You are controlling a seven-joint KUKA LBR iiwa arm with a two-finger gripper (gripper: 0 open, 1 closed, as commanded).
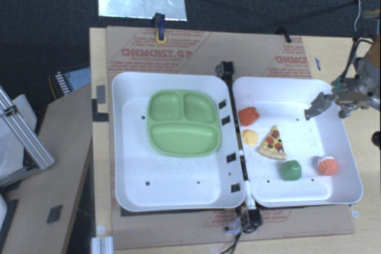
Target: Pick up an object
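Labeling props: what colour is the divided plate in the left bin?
Light green divided plate, clearest in the camera view.

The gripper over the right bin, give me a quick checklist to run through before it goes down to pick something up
1. Gripper clear of the toys: ok, it sits near the upper right edge of the right bin, touching none.
2. Nothing held yet: ok, no item at the gripper.
3. Finger state: cannot tell at this resolution.
4. Targets in the right bin: ok, pizza slice, green piece, cupcake, red piece and yellow piece.
5. Room around a target: ok for the cupcake and the green piece; not ok for the yellow piece, close to the pizza slice and the bin's left wall.
6. Green tray out of the way: ok, in the left bin.
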